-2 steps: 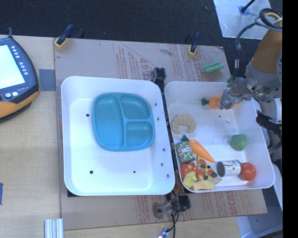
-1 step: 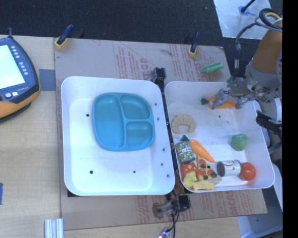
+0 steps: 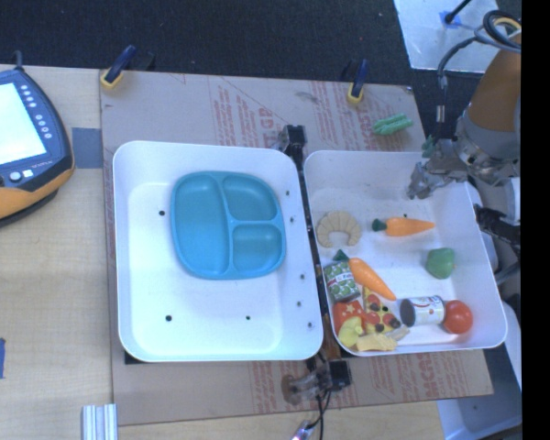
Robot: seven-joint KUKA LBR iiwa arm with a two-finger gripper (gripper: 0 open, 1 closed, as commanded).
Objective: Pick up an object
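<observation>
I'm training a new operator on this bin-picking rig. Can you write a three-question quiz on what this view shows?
1. True or false: the blue divided plate lies in the left bin.
2. Multiple choice: which lies nearest the gripper? A) the red tomato B) the carrot with the green top C) the croissant
3. Fill in: outside the bins, on the board above the right bin, lies a small ____ item.

Key: 1 true; 2 B; 3 green.
</observation>
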